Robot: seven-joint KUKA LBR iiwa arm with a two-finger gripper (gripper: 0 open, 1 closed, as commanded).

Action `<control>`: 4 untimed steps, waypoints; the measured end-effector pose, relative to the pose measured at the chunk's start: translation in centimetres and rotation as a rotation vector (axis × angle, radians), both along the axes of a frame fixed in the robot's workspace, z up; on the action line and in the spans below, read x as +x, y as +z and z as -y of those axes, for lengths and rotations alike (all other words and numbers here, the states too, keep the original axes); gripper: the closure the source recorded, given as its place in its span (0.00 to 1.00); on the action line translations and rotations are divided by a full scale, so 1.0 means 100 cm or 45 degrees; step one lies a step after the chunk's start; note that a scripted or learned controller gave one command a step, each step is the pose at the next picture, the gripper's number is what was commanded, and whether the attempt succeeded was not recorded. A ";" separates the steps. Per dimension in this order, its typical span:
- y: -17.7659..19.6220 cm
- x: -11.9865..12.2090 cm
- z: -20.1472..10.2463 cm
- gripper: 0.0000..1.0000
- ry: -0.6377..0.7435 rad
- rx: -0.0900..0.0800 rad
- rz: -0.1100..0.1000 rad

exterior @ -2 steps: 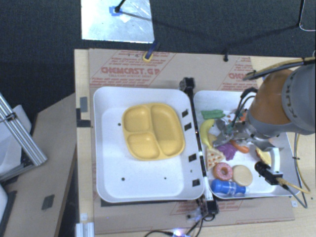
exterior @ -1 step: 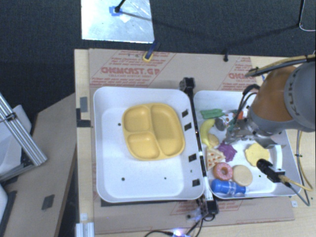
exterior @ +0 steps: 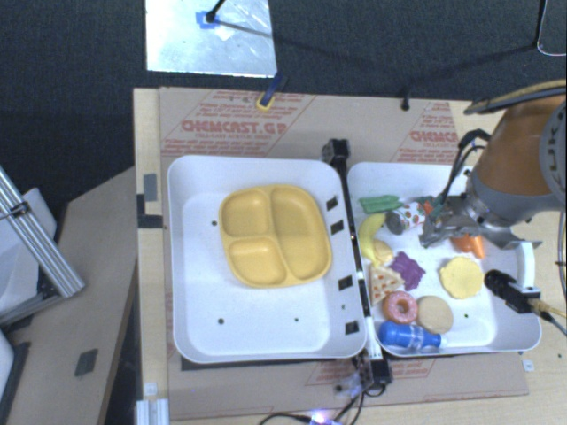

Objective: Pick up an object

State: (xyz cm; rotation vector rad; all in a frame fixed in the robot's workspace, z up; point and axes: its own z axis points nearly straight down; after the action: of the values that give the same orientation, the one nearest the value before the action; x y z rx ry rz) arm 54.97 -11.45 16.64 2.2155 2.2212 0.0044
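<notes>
I see the gripper (exterior: pixel 440 228) low in the right bin (exterior: pixel 514 330), among small glossy plastic toy foods; whether it is open I cannot tell. Nearest lie a banana (exterior: pixel 370 232), purple grapes (exterior: pixel 408 268) and a flat yellow disc (exterior: pixel 462 276). The left bin (exterior: pixel 190 237) holds a smooth yellow divided plate (exterior: pixel 273 235).
</notes>
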 end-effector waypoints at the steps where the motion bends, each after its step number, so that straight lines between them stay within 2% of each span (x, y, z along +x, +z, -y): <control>1: 0.054 0.002 0.000 1.00 0.002 0.000 0.002; 2: 0.046 0.028 -0.049 1.00 0.009 0.003 -0.001; 4: 0.069 0.084 -0.139 1.00 0.008 0.003 0.000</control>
State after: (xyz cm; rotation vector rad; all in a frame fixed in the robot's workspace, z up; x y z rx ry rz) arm 63.32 2.43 23.59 2.2096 2.2297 0.0072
